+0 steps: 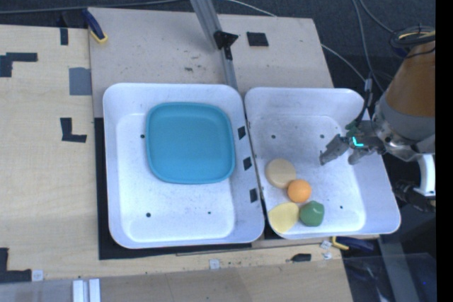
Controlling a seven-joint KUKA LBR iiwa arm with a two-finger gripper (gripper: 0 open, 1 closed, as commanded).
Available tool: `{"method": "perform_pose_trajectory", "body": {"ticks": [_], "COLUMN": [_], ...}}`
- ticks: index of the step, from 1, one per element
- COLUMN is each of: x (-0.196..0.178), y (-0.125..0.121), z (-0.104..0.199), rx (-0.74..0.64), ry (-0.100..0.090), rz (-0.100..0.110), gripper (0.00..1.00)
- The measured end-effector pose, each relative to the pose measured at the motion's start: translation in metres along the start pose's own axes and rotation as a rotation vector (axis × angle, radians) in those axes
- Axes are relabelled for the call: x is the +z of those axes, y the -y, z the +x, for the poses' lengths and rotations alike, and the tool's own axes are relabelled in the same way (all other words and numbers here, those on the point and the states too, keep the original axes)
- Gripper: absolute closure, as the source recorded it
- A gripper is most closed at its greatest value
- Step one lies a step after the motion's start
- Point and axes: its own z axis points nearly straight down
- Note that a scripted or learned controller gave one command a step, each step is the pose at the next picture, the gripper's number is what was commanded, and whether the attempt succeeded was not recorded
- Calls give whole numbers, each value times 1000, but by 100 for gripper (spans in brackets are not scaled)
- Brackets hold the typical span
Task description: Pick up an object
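Both white bins, the left bin [127, 152] and the right bin [297, 109], look like smooth moulded plastic with a dull sheen, their floors peppered with dark specks and scuffs, while the blue plate [190, 142] looks like matt, even plastic. The tabletop [42, 152] shows pale wood grain with a flat finish, patched with dark tape, and a brushed metal bar [202, 0] crosses above it. The orange ball [299, 190] and green object [311, 213] look smooth and slightly glossy; the claw [340, 150] looks like dark matt metal.

Four small objects — my candidates, clustered in the right bin's near corner.
I see a beige disc [281, 172], orange ball [299, 191], yellow piece [284, 217], green piece [311, 213] — all touching or nearly.
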Motion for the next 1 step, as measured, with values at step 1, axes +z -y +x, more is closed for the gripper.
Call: {"method": "perform_pose_trajectory", "body": {"ticks": [1], "x": [0], "y": [0], "z": [0], "rx": [0], "ry": [0], "rz": [0], "gripper": [0]}}
